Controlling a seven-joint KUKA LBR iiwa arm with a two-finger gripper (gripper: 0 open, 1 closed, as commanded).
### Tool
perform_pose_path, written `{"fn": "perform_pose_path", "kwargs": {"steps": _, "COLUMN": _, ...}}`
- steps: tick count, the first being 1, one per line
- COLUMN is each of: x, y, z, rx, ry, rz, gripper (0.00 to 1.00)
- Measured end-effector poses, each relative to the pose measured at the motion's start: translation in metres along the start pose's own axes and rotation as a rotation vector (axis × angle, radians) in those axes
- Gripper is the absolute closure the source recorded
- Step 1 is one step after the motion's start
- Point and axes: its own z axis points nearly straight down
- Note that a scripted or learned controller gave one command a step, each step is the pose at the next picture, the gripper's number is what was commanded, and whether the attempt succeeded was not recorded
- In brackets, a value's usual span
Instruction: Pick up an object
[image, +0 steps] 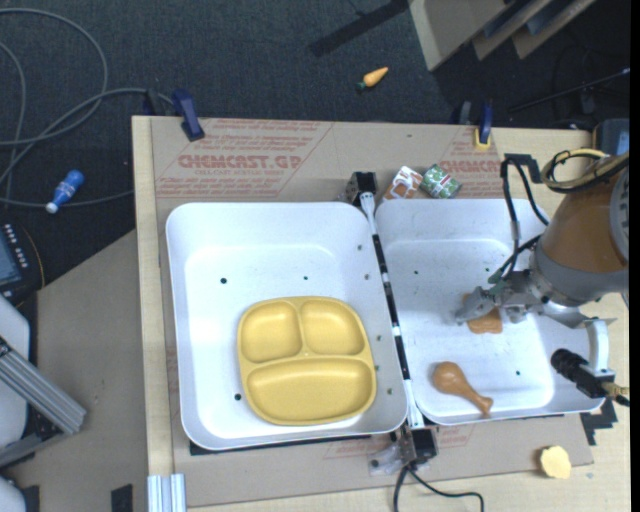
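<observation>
Over in the right bin, a small tan-orange lump is lying on the white floor, and the hand is sitting right on top of it, touching or nearly touching it. Whether the lump is sitting between the fingers cannot be told, and whether they are spread or pressed together cannot be told either, since the grey metal parts are blurring into one another at this slant. The arm is reaching in from the right, its orange band showing above the wrist and black cables looping up beside it. Near the front edge of the same bin, a toy chicken drumstick is lying on its side, well apart from the hand. Beside it, the left bin is holding a yellow divided plate with three compartments. Behind the bins, on the tabletop, some small crumpled packets are resting against the rim. A yellow block is lying on the tabletop at the front right corner.
</observation>
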Motion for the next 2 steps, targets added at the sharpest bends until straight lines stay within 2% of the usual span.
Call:
{"fn": "perform_pose_path", "kwargs": {"steps": 1, "x": 0.0001, "y": 0.0007, "z": -0.0104, "rx": -0.002, "ry": -0.001, "rz": 0.000, "gripper": 1.00}}
{"fn": "perform_pose_path", "kwargs": {"steps": 2, "x": 0.0002, "y": 0.0004, "z": -0.0097, "rx": -0.001, "ry": 0.000, "rz": 0.000, "gripper": 0.00}}
